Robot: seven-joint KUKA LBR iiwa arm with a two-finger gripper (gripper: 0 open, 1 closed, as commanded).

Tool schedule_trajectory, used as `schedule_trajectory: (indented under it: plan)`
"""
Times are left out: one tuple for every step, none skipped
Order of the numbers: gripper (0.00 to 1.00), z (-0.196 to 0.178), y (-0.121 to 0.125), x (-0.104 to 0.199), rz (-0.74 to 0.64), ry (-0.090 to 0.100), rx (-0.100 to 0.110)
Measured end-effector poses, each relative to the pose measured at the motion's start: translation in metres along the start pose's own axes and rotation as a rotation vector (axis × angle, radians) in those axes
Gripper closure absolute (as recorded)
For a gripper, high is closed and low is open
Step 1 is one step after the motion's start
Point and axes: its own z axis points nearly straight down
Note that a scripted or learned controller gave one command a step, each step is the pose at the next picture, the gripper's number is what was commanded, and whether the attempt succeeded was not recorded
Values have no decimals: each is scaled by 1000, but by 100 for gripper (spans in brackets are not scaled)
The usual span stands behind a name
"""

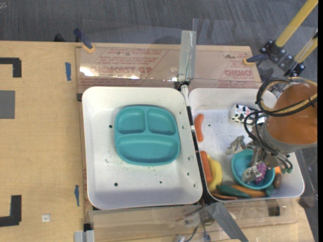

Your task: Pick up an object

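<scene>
Two bins side by side on the bench [40,150]. In the left bin [96,180], a divided plate [147,135] near the middle. In the right bin [217,110], a bowl [241,165] toward the near right, under the gripper [258,169]. Left of the bowl, a banana [215,169]; behind that, a small carrot [199,126] along the left wall. Before the bowl, possibly more toy vegetables [237,190].

Teal divided plate [147,134], white bins [96,150], yellow banana [216,171], orange carrot [199,127]
</scene>
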Motion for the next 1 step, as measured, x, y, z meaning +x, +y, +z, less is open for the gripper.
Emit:
schedule_trajectory:
  plan:
    - [0,3,-36,-19,-298,9,-24]
